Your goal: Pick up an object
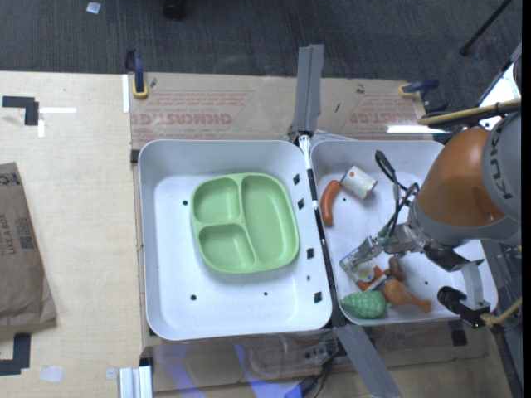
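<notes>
Metal two-finger gripper (pixel 362 259) at the end of a grey arm with an orange band (pixel 465 181), lowered into the right-hand shallow white bin (pixel 431 156), low over its floor. Open or shut: cannot tell, the tip a blur of metal from this angle. Nothing visibly held.

Just beside the tip, a small red and white item (pixel 372 277), too small to identify. Close below it, a bumpy green plastic toy vegetable (pixel 365 305) against the near wall, touching or nearly touching an orange and brown toy drumstick (pixel 401 290). Further up the same bin, well apart from the tip, an orange sausage-shaped toy (pixel 329 201) near the dividing wall and a small white cylinder with a dark end (pixel 359 182).

Likely handling, as a judgement: all hollow plastic play food, light, stiff, smooth and prone to slipping or rolling. Best hold on the drumstick across its narrow shaft; on the sausage across its middle; the green piece awkward, crowded by the wall.

In the left-hand white bin (pixel 166 247), a pale green three-compartment plastic tray (pixel 246 221), lying flat.

Beneath both bins, a light wooden bench (pixel 66 222) with a cardboard sheet (pixel 207 106) behind and a brown paper bag (pixel 21 247) at far left. Beyond, dark carpeted floor (pixel 249 15).
</notes>
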`<state>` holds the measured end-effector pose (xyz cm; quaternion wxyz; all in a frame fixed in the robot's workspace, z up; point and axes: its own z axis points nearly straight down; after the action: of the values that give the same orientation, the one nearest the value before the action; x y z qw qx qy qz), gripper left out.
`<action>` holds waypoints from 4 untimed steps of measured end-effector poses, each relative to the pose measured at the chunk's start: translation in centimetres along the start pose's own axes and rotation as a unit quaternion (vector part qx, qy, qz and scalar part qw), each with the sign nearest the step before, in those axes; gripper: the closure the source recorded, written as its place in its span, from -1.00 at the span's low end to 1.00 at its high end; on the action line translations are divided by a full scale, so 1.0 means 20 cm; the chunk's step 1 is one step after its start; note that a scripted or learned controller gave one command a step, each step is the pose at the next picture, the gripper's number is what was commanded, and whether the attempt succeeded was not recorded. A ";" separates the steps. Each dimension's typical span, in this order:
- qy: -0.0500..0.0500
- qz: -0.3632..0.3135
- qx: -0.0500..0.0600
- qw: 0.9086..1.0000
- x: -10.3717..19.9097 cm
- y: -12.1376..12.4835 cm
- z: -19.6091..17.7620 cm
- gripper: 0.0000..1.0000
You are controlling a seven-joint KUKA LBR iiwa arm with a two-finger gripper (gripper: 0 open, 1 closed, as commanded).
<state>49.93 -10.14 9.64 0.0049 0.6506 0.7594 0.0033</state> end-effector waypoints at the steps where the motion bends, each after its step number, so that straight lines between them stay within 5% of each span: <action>1: 0.001 -0.011 0.006 1.000 -0.26 -0.15 -0.27 -1.00; 2: 0.001 -0.016 0.003 1.000 -0.04 -0.11 0.01 -1.00; 3: 0.000 -0.167 0.001 0.986 -0.16 0.21 0.00 -1.00; 4: 0.003 -0.214 0.005 0.977 -0.17 -0.13 -0.16 -1.00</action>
<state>47.76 -13.90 12.78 -0.0004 0.4734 0.8808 -0.0001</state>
